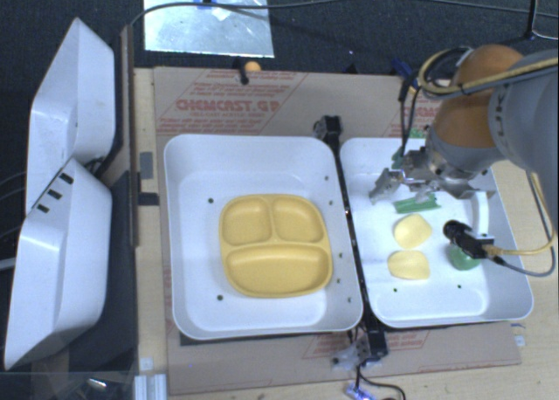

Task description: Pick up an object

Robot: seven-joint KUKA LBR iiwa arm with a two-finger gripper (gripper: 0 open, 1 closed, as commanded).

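My gripper (pixel 386 185) hangs low over the upper left part of the right bin (pixel 511 300), with the grey arm and its orange band reaching in from the right. A flat green strip (pixel 415 205) lies just below and right of the gripper, close to it. Below that strip lie two pale yellow pieces, one (pixel 412 231) above the other (pixel 408 265). At the right of the bin a round green object (pixel 462 258) is partly hidden by the robot's own hardware. Nothing shows between the gripper and the bin floor.
The left bin (pixel 188 215) holds a yellow divided tray (pixel 275 245) with three compartments. A black clamp (pixel 328 126) sits between the bins at the back. White housings stand at the far left, and a metal plate (pixel 208 5) lies behind the bench.
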